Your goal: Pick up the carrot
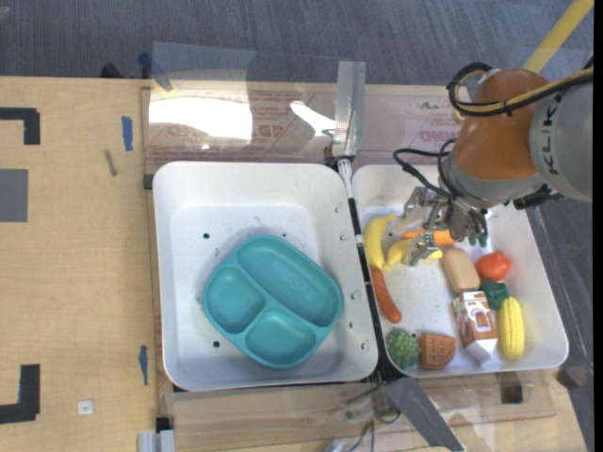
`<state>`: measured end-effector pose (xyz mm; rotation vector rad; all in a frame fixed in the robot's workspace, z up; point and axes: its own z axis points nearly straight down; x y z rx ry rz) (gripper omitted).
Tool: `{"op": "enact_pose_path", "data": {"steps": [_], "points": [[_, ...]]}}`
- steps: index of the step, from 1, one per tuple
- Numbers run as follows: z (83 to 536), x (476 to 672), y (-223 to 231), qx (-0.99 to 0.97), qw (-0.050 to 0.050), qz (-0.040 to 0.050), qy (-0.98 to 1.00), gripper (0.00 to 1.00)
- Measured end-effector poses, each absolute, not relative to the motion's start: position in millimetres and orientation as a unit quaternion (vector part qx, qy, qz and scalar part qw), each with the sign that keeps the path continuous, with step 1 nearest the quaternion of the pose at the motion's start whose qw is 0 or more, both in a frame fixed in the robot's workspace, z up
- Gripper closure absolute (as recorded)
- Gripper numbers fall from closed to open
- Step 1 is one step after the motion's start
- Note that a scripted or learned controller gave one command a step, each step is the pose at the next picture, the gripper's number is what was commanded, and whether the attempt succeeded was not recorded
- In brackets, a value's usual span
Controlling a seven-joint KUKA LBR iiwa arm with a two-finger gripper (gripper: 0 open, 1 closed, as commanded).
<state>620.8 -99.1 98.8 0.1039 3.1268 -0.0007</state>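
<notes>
Several foods crowd your gripper (426, 237) at right of centre; whether it is wide or narrow I cannot tell. It may snag the banana (375, 238), missing the carrot (384, 295) below.

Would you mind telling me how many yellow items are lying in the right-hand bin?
3: a banana by the bin's left wall, a small piece beneath the pincer, and corn far right. The arm may hide more.

We note dark grey carpet floor (283, 17) far above and left of the pincer. A pale wood bench top (66, 281) lies well left. Clear plastic sheet (226, 111) glares with overhead light, up-left.
</notes>
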Motion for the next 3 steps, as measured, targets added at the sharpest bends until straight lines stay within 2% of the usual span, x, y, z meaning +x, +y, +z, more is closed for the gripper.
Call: {"op": "enact_pose_path", "data": {"steps": [1,2,3], "points": [[229.2,608.9,-63.2,0.048,0.010,0.0003,0.999,1.00],[285.4,587.7,-135.6,0.057,0.008,-0.0022,0.998,1.00],[293.9,589.9,-131.2,0.053,0.011,-0.0014,0.999,1.00]]}}
